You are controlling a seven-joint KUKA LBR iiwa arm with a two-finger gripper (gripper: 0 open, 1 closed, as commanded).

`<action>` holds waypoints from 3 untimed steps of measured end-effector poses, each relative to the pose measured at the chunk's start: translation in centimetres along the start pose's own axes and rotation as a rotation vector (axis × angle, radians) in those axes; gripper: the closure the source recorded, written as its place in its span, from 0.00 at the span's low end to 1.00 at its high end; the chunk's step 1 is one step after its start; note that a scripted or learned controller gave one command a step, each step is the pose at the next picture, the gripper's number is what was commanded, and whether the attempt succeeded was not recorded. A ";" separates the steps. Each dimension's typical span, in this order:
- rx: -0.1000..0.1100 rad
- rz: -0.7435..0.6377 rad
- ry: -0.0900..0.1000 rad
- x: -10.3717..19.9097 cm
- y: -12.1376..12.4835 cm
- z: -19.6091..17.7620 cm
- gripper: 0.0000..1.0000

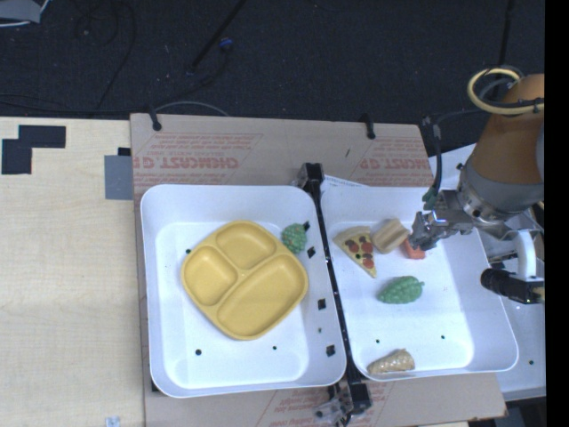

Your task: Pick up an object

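1. Arm: grey, with an orange band above the wrist, entering from the right and reaching over the right bin.
2. Gripper: low over the upper right part of the right bin. Whether the fingers are apart or closed cannot be told at this angle, and nothing can be made out between them.
3. Small red-orange piece: on the floor of the right bin, directly beneath the gripper tip, partly hidden by it; contact cannot be judged.
4. Tan block: just left of the gripper, touching the pizza slice.
5. Toy pizza slice: upper left of the right bin, point directed toward the bin's middle.
6. Green bumpy item: near the middle of the right bin, apart from the other pieces.
7. Tan cone-shaped item: against the near wall of the right bin.
8. Left bin: holds a yellow divided plate, tilted diagonally, three compartments.
9. Small green piece: in the left bin, just beside the plate's upper right edge, near the divider between bins.
10. Surface: pale wood, with cardboard beneath both bins.
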State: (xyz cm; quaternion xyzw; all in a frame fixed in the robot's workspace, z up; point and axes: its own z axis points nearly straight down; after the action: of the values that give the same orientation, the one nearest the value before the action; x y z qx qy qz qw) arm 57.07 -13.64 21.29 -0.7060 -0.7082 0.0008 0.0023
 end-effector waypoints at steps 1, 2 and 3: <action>0.001 0.000 0.000 6.0 -1.1 0.5 1.00; 0.000 0.000 0.000 10.6 -1.4 1.0 1.00; 0.001 -0.001 0.000 16.1 -3.0 -0.2 1.00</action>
State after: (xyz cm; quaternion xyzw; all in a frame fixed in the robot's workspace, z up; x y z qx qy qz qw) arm 54.01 2.46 21.58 -0.7055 -0.7087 0.0011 0.0029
